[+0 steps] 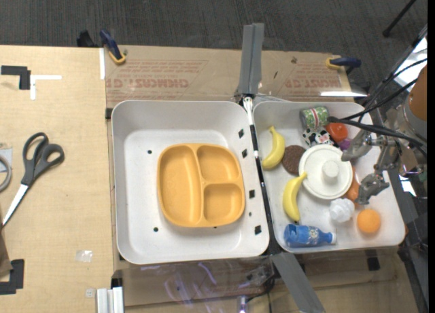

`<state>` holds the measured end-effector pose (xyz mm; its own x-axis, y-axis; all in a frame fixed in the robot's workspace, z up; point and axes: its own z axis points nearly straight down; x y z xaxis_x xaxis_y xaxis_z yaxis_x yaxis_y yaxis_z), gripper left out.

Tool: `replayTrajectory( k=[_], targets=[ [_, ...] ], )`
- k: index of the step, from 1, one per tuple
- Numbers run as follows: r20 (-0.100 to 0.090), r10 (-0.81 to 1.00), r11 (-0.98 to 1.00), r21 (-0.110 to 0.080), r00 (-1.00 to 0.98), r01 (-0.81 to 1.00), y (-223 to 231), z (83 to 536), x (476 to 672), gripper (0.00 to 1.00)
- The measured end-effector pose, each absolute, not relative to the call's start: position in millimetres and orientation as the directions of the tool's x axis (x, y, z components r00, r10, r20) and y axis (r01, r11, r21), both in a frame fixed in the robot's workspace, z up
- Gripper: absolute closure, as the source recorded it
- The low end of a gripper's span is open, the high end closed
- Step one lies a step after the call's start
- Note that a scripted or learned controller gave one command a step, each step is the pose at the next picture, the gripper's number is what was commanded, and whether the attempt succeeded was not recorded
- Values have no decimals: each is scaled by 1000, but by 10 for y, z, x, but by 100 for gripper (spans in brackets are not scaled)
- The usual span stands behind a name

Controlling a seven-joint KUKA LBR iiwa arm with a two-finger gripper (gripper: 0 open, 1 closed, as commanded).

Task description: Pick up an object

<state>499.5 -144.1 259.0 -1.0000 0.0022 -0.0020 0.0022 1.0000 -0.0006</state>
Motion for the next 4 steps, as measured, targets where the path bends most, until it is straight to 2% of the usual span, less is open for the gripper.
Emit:
replayTrajectory(
  k=[1, 2, 3, 4],
  targets=[
    [-8, 72, 997, -1, -997, 72, -1592, 1317, 5170, 0],
    [-4, 230, 973, 1, -973, 230, -982, 934, 5110, 0],
    [-3, 322, 947, 2, -947, 322, -1033, 933, 5313, 0],
    [-5, 306, 952, 0, -952, 306, -943, 936, 5352, 0]
  ],
)
